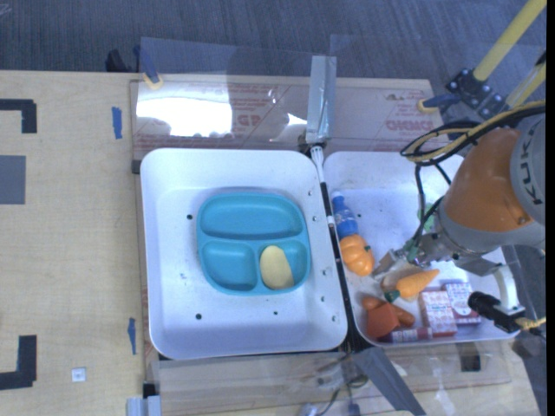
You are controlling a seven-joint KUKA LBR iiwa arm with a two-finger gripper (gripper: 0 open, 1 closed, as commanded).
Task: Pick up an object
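Hand: low in right bin, over the carrot; grip state unclear.
Toys: crowded at that bin's near edge.
Left bin: blue tray mid-floor, bare margins around.

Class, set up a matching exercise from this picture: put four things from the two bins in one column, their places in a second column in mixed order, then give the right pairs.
1. yellow potato-like piece
2. blue tray
3. carrot
4. blue bottle

A. left bin's middle
B. right bin, by the gripper
C. tray's lower right compartment
D. right bin, along the divider

Pairs: 1-C, 2-A, 3-B, 4-D
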